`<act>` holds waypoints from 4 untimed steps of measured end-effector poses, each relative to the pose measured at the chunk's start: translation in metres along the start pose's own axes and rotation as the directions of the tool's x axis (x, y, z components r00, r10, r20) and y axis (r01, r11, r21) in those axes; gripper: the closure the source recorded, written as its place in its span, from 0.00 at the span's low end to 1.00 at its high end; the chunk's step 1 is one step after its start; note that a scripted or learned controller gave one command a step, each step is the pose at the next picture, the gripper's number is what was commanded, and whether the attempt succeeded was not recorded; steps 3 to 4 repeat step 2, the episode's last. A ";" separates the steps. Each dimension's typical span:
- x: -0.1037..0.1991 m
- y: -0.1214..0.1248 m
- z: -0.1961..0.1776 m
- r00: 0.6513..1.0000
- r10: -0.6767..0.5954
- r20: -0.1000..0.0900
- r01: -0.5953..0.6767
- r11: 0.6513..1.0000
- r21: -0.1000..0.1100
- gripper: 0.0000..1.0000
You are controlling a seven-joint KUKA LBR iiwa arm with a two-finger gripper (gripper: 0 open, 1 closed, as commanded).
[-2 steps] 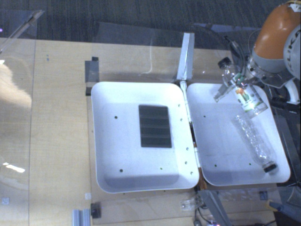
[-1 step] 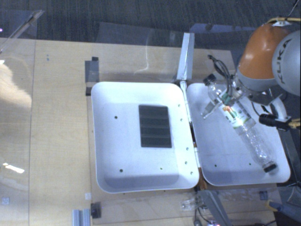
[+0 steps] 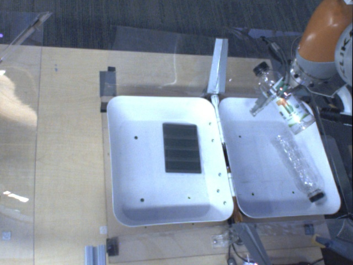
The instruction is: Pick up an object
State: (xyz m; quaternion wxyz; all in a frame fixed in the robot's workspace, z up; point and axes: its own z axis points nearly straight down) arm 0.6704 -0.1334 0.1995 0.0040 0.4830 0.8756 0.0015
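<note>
Your left bin [image 3: 118, 148] carries a dark ribbed rectangular block [image 3: 181, 148] at its middle. In the right bin [image 3: 242, 164], a clear plastic bottle [image 3: 298, 162] with a dark cap lies along the right edge. The gripper [image 3: 278, 95] hovers over the far right corner, apparently clutching a second clear bottle [image 3: 291, 112].

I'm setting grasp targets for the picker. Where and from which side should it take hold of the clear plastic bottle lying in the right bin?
Probably at mid-body, from above. The clear bottle lies flat on the right bin, running diagonally with its dark cap toward the near right corner. Fingers should close across its narrow width, crosswise to that long axis. The gripper is above the bin's far edge.
</note>
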 end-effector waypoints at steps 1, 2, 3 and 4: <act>0.021 0.014 -0.057 0.995 0.096 0.000 -0.096 0.995 -0.001 1.00; 0.036 0.022 0.000 0.961 -0.276 -0.003 0.276 0.961 0.001 1.00; 0.036 0.022 0.000 0.961 -0.276 -0.003 0.276 0.961 0.001 1.00; 0.036 0.022 0.000 0.961 -0.276 -0.003 0.276 0.961 0.001 1.00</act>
